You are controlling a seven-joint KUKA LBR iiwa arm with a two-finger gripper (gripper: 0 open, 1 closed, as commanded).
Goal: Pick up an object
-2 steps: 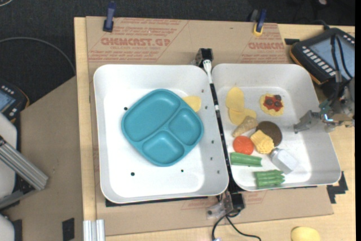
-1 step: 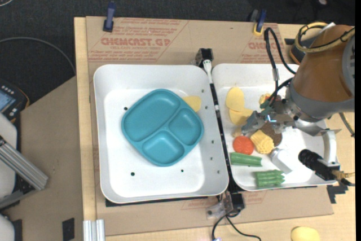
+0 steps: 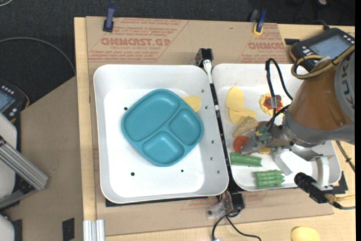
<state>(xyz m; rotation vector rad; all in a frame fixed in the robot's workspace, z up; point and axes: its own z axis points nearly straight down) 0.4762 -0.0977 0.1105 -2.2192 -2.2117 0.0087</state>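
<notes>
The right bin (image 3: 248,182) holds several toy foods: a yellow piece (image 3: 235,99), a pale yellow piece (image 3: 241,118), a red round one (image 3: 241,144), a green bean-like stick (image 3: 246,160), a green ridged piece (image 3: 268,179) and a small red-and-yellow item (image 3: 267,102). My gripper (image 3: 263,137) reaches down into this bin from the right, just right of the red piece and above the green stick. The grey and orange wrist (image 3: 316,110) covers the bin's right part.
The left bin (image 3: 113,166) holds a teal divided plate (image 3: 162,126) with a small yellow piece (image 3: 192,103) at its upper right edge. A black cable (image 3: 273,79) loops above the wrist. Blue clamps (image 3: 109,17) hold the cardboard at the back.
</notes>
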